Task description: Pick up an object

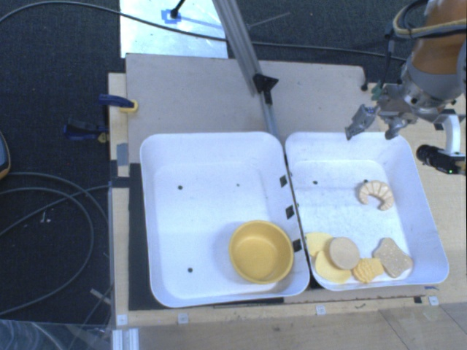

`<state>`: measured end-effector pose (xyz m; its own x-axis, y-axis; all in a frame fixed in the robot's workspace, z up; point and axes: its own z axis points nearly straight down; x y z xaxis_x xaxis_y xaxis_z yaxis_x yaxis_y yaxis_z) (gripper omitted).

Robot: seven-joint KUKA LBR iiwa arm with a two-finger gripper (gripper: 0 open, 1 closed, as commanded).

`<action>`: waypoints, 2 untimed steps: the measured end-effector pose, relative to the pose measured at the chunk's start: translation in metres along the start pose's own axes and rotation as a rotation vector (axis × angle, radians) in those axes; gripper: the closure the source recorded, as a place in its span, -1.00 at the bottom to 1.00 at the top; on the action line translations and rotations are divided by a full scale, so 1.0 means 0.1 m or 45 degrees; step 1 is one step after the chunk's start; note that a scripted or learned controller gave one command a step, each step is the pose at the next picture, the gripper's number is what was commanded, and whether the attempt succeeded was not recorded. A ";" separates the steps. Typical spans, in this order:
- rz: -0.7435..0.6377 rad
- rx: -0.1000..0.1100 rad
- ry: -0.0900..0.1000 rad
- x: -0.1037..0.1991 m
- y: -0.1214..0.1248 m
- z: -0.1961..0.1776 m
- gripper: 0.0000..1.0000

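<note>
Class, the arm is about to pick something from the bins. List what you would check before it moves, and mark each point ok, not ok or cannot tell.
1. Tool carries nothing: ok.
2. Tool fingers spread: ok.
3. Croissant lies apart from the other pieces: ok.
4. Round biscuit free of neighbours: not ok, it overlaps a yellow disc.
5. Yellow bowl upright in the left bin: ok.
6. Which piece is the target: cannot tell.

Right bin's [416, 188] far half lies open.
</note>
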<state>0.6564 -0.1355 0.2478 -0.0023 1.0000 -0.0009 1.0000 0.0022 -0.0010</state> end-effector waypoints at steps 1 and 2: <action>0.002 0.003 0.001 -0.01 -0.02 0.63 -1.00; -0.003 0.001 0.001 0.09 -0.02 1.11 -1.00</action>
<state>0.6546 -0.1264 0.1371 -0.0049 1.0000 0.0002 1.0000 0.0049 -0.0021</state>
